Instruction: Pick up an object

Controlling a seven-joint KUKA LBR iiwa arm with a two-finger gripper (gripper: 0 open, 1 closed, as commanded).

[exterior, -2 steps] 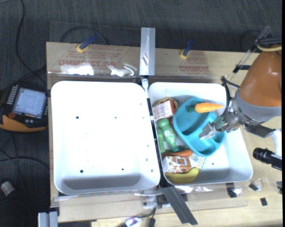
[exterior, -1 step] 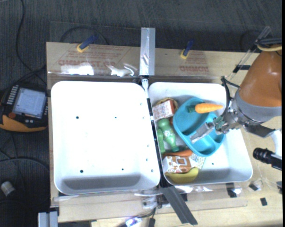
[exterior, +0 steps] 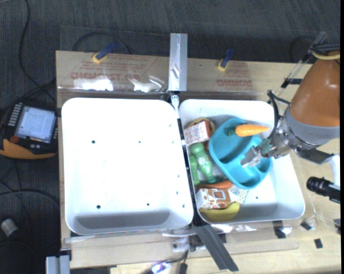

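So, quick pass — lines below.
Arm: grey KUKA arm with orange band (exterior: 319, 90) reached in from the right, wrist angled down over the right bin, likely because all the objects sat there.
Gripper: two-finger gripper (exterior: 256, 154) was low over the right rim of the blue bowl; jaw state — cannot tell, too small and blurred against the bowl.
Bowl: tilted blue plastic bowl (exterior: 231, 150) leaned on the clutter beneath it, so its rim faced up-right toward the gripper; looked like the target, judged only from the gripper's position.
Carrot: orange toy carrot (exterior: 250, 131) lay across the bowl's upper rim, just beside the gripper, propped there by the tilt.
Clutter: green plastic bottle (exterior: 201, 160) lay against the divider; red-and-white printed packet (exterior: 197, 132) above it; printed carton (exterior: 215, 198) and yellow banana-like piece (exterior: 222, 213) at the near wall.
Right bin: shallow white bin (exterior: 286, 201) held everything, crowded on its left side.
Left bin: shallow white bin (exterior: 123, 164).
Risk: a rim grasp on a tilted bowl could slip, and the carrot might roll off.
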